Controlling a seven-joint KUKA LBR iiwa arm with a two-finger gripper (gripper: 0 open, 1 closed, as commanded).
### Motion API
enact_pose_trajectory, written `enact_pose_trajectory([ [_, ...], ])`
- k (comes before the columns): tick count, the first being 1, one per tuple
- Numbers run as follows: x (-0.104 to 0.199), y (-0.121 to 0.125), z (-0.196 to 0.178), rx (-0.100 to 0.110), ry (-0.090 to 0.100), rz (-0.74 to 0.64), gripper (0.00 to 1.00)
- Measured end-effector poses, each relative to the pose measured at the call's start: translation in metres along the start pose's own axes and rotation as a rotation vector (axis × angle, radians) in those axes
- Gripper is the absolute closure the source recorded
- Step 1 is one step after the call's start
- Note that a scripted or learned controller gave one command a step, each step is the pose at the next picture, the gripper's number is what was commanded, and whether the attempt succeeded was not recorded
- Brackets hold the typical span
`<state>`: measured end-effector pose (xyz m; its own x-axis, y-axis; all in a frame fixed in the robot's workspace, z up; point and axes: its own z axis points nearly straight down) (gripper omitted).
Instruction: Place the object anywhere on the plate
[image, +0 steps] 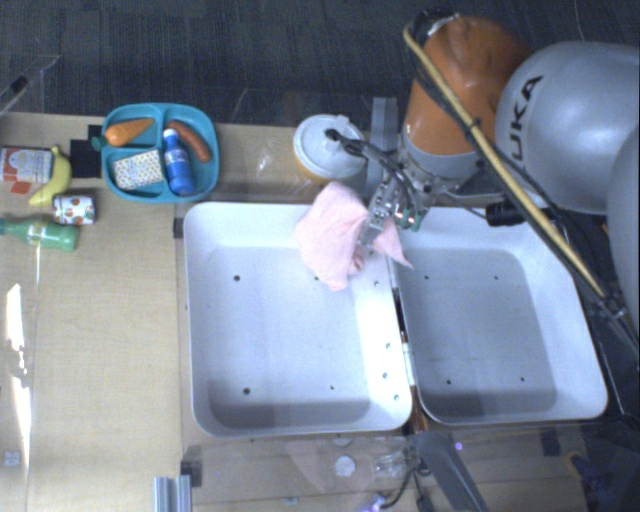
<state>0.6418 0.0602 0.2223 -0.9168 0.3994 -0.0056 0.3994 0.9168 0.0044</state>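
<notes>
Pink crumpled cloth (335, 237), limp, w/ folds

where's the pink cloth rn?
The crumpled pink cloth hangs at the pincer, over the left white bin's upper right corner, near the divider.

cloth (335, 235) pale pink | bins (290, 400) white | compartment tray (205, 150) blue

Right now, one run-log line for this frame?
gripper: shut on pink cloth | cloth: lifted, hanging over left bin near divider | plate: none identified | phase: carrying
</notes>
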Motion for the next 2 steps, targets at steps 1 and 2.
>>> enact_pose_trajectory([
  [1,0.0309,0.0416,-0.0024,-0.001,0.002,-0.401,1.00],
  [2,0.0307,0.0415,-0.0024,-0.001,0.002,-0.400,0.00],
])
